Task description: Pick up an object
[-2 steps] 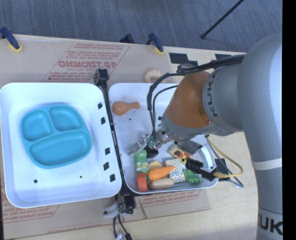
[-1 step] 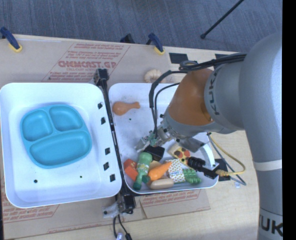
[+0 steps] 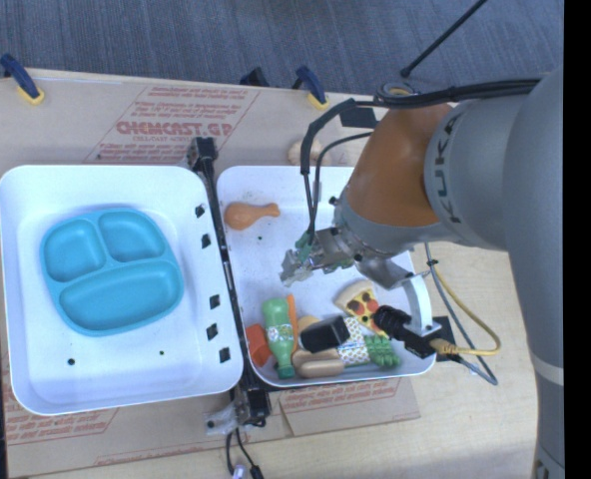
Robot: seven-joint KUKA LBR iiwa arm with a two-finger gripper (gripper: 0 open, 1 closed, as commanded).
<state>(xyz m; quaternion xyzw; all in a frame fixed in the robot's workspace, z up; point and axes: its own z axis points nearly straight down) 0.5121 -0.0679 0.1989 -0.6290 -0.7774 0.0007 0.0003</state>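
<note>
Gripper [image 3: 301, 259] hovers just above the green bottle [image 3: 280, 335] in right bin [image 3: 266, 180].

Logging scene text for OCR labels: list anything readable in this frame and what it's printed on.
"CHEMCAST GP": red print on the brown board under the bins, upper left.
Smaller red lines above and below that name: too blurred to read.
Red print on the board's front edge: too small to read.
"KU": dark letters on the grey arm, part of the maker's name; the rest runs out of sight.
</note>
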